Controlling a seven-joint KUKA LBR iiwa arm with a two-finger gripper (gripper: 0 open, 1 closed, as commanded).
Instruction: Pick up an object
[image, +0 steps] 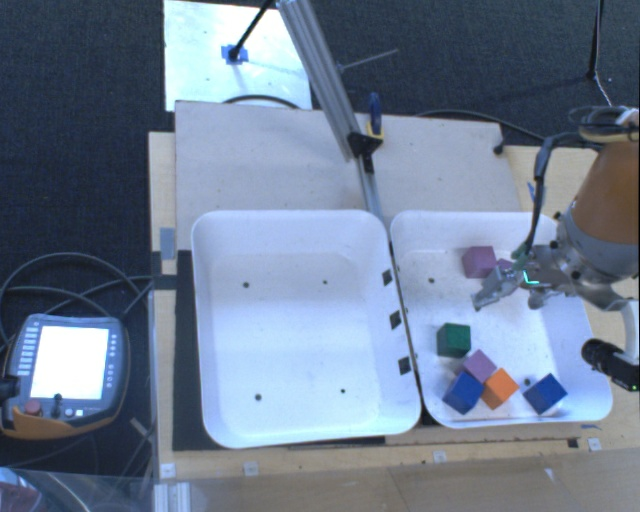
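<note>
Camera view shows the gripper (492, 292) low over the right bin (430, 262), just beside the mauve cube (478, 261) at the bin's far side; whether the fingers are open or closed I cannot tell. Nearer the front lie a green cube (454, 339), a purple cube (480, 365), an orange cube (499, 387) and two blue cubes (463, 392) (544, 393), the first four bunched together. The left bin (290, 225) sits alongside. A teach pendant (66, 375) lies left of the counter (300, 155).
</note>
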